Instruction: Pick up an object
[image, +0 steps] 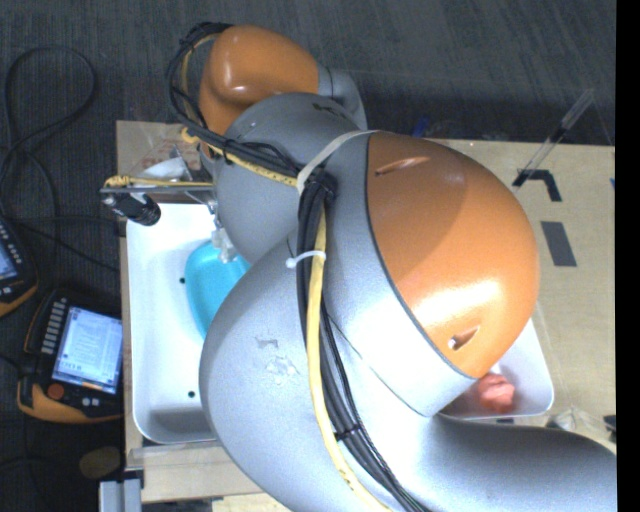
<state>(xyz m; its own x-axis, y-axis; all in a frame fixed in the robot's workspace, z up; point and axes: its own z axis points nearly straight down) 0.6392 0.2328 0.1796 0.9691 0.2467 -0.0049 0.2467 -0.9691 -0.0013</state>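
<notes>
The grey and orange arm (380, 330) covers most of the surface (580, 230), its bulk lying across both white bins. The jaws are hidden beneath the arm, so whether they are spread or pressed together cannot be told. In the left bin (150, 340), a light blue object (208, 285) lies against the arm's edge, toward the bin's far side, partly covered. At the near right corner of the right bin (535, 385), a pink object (495, 392) peeks out from under the orange housing. 1 handheld tablet (85, 350) lies on the floor off the surface's left edge.
</notes>
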